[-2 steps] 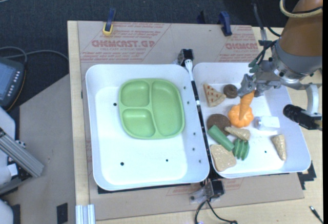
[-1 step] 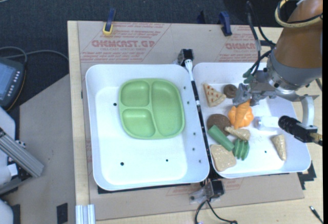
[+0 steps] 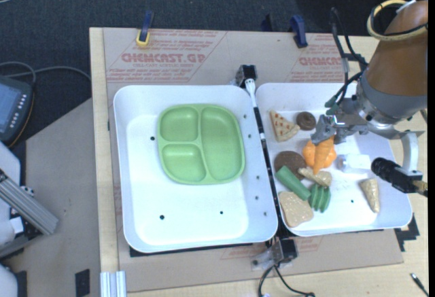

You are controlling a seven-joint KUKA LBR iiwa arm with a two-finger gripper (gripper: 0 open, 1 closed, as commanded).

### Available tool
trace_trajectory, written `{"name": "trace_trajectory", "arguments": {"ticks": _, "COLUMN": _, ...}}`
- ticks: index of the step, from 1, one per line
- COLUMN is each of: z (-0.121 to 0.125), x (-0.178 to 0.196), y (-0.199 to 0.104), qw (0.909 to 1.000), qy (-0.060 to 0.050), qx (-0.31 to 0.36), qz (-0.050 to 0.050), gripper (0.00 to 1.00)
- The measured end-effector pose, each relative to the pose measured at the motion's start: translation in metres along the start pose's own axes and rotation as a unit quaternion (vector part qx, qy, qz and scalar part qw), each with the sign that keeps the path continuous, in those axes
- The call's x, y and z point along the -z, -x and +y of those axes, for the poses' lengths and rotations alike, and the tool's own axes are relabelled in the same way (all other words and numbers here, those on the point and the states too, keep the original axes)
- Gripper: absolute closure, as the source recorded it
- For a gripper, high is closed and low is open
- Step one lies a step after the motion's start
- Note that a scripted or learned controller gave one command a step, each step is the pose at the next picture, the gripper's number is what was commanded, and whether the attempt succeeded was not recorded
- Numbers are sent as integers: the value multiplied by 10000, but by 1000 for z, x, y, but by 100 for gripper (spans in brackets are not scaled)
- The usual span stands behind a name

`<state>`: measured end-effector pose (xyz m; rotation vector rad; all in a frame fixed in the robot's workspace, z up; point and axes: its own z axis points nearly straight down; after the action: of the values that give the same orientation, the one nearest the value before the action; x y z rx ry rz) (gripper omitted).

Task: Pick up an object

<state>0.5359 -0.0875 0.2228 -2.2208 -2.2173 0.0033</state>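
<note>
Board (image 3: 170,58) print reads "CHEMCAST GP"; hand (image 3: 325,131) over orange toy (image 3: 319,154)

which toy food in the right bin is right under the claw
The orange piece, the only bright orange item in the right bin. The claw sits at its top edge; the pizza slice and green pieces lie farther off.

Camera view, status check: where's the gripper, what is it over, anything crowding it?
Gripper low in the right bin, over the orange toy. Grasp unconfirmed. Brown disc, pizza slice and green pieces packed close by.
</note>
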Motion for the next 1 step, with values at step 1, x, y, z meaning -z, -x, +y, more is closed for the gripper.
{"name": "trace_trajectory", "arguments": {"ticks": 1, "z": 1, "x": 6, "y": -1, "qw": 10000, "qy": 30, "qx": 9, "qz": -6, "gripper": 100}}
